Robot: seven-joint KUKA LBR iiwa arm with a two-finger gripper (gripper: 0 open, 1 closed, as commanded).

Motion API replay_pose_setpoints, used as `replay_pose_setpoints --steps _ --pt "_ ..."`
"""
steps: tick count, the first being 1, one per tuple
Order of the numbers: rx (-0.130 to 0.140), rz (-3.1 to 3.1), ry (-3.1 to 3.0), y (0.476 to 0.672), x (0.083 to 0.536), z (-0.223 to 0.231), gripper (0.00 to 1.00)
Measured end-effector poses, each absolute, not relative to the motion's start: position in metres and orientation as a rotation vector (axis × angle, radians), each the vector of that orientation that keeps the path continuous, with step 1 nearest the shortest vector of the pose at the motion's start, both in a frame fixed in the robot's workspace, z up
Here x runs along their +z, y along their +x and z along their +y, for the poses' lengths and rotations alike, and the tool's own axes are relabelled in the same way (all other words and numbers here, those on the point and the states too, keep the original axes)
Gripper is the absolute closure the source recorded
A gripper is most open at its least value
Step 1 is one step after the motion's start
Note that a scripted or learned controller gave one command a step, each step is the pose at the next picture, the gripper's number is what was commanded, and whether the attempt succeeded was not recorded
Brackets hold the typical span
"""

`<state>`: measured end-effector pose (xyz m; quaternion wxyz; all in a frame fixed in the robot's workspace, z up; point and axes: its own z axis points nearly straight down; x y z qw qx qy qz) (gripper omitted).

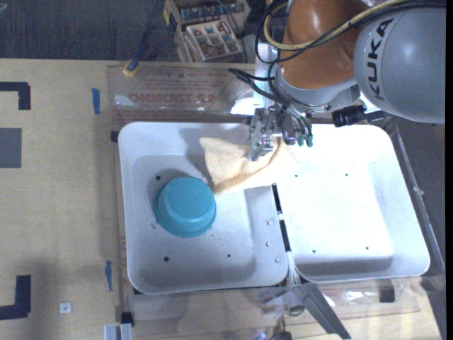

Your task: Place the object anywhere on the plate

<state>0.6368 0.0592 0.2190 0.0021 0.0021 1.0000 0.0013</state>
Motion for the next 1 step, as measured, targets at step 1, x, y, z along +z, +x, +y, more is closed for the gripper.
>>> replay_pose_setpoints --steps 1 --pt "0.005 3.138 -0.005 0.6505 0.2210 0.1096 1.00"
